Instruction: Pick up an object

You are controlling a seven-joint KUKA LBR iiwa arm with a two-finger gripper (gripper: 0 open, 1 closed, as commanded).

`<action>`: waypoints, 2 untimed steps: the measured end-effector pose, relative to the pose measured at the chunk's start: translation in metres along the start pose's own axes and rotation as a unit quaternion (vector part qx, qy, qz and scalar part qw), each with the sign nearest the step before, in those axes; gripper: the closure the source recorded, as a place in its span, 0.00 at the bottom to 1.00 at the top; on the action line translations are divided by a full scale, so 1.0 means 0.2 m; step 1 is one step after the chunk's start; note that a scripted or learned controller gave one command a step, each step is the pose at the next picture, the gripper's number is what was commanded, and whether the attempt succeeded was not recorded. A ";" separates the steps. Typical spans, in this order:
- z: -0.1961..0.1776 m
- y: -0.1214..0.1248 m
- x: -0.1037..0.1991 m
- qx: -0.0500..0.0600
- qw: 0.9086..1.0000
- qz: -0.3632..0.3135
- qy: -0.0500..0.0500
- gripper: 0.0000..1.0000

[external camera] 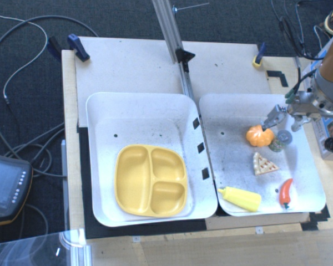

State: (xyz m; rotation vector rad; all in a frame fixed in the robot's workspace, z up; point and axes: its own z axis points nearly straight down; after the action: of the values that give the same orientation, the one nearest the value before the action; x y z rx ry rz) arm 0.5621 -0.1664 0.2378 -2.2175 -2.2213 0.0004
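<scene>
While the gripper (281, 124) is hovering over the upper part of the right bin (233, 107), its two fingers are standing apart and nothing is sitting between them. One finger is reaching toward the orange pumpkin-like toy (260, 136), the nearest candidate for a pick; the other is hanging just above a small grey-green object (279, 142) that is lying right beside the toy, possibly a little cap or bottle, though the view is too coarse to say.

That crowding is posing the main risk. A finger coming down could be landing on the rounded toy instead of beside it, pushing it aside, or closing on both things at once and gripping neither firmly. Its rounded shape is likely making it prone to squirting out of a two-finger pinch.

The pizza-slice toy (264, 164), the red pepper (286, 192) and the yellow corn-like piece (241, 198) are lying nearer the front edge, well apart. The left bin (100, 110) is holding a yellow divided plate (151, 180).
</scene>
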 end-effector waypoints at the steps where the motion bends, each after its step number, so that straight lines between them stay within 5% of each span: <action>1: 0.00 0.00 0.00 0.000 1.000 0.000 0.000 0.00; 2: 0.22 0.01 -0.03 0.002 1.000 0.001 0.000 0.00</action>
State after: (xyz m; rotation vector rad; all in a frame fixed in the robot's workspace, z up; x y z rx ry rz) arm 0.5642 -0.1714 0.1937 -2.2174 -2.2164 0.0048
